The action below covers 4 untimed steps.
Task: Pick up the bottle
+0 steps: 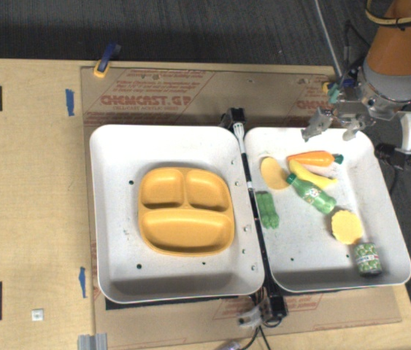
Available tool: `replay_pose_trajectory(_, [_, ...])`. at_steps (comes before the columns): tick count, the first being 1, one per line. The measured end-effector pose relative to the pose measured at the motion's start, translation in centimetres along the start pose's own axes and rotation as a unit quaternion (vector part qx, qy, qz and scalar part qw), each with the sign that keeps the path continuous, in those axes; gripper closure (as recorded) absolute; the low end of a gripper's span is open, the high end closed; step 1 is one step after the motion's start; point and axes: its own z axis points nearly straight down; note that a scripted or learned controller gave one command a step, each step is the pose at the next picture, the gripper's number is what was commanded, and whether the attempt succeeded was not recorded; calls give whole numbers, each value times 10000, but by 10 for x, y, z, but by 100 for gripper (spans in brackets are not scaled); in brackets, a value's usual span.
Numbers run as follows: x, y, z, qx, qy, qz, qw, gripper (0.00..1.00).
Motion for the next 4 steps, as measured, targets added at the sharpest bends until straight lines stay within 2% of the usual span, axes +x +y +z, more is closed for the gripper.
replay_pose_trajectory(1, [15,-42,118,-12,-2,-181,9998,0])
replay_pose_trajectory(2, [25,-95,126,-25,-4,-573,9984,0])
replay_pose_trajectory(3, [33,-126,126,-36,-2,599,9982,0])
replay_pose_trajectory(4, [32,-126,115,-45,-18,611,9981,100])
